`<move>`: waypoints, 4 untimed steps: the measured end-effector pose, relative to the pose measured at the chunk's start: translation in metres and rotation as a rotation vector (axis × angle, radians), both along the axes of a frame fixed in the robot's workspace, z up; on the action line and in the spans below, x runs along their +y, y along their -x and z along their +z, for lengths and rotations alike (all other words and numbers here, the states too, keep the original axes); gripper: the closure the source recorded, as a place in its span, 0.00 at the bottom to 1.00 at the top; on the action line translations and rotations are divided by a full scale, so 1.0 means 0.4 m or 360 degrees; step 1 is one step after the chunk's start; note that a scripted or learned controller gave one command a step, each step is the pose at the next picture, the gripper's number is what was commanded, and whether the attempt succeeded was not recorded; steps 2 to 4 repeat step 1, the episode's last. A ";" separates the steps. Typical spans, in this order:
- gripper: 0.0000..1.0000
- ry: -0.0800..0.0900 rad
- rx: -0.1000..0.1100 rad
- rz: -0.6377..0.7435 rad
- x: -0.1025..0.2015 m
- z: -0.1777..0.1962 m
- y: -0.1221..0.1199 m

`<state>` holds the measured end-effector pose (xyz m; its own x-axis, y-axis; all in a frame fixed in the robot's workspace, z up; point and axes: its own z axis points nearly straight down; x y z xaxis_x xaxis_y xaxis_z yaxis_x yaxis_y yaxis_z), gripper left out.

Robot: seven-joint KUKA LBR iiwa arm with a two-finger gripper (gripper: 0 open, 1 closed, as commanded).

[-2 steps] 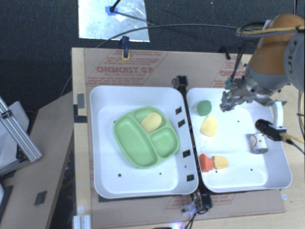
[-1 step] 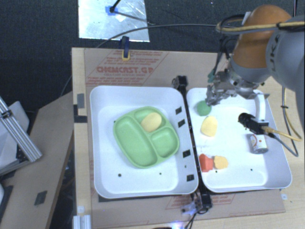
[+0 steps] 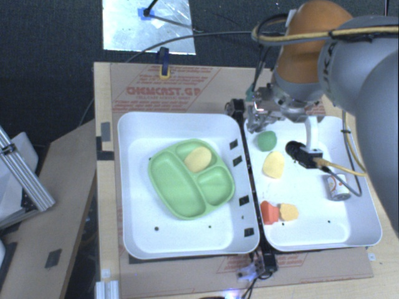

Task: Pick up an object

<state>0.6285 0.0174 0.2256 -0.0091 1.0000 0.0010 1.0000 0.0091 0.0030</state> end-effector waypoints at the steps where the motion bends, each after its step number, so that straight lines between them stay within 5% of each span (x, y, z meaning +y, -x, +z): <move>1: 1.00 -0.0001 0.0001 0.0001 0.137 -0.025 -0.022; 4: 1.00 -0.0001 0.0001 0.0001 0.137 -0.025 -0.022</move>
